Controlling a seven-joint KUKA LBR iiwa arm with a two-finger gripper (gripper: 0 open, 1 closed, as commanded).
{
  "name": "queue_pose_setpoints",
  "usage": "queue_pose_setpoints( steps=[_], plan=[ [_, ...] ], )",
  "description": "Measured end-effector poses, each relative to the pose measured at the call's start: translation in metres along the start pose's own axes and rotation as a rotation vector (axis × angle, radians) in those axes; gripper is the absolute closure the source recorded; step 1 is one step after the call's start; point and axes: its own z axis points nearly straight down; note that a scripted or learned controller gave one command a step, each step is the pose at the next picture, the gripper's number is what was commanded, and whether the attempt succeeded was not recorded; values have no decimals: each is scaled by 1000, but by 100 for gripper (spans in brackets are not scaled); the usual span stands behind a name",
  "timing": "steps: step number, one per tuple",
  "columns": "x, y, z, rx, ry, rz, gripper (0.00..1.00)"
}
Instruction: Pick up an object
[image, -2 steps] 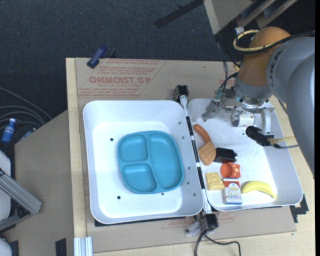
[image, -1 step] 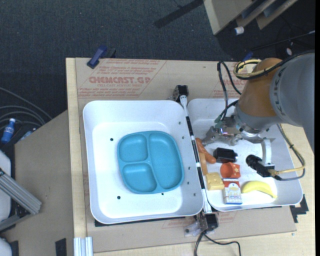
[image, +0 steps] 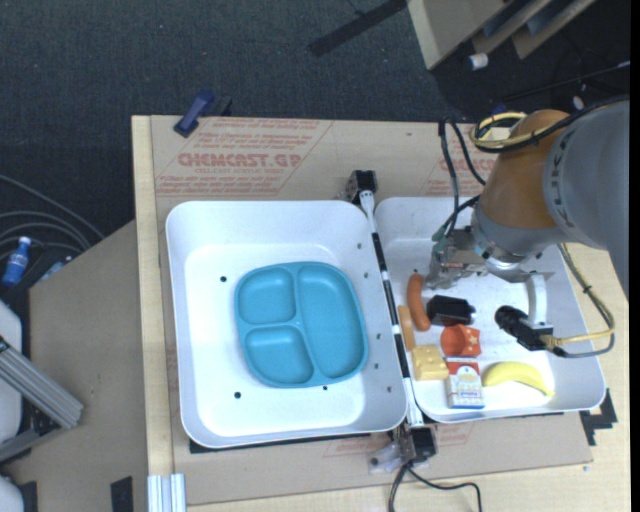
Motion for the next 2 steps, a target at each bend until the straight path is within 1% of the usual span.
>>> queue_pose_setpoints(
  steps=[1,2],
  plan=[
    [0,0,0,0,0,0,0],
    [0,0,-10,-2,0,1,100]
  ],
)
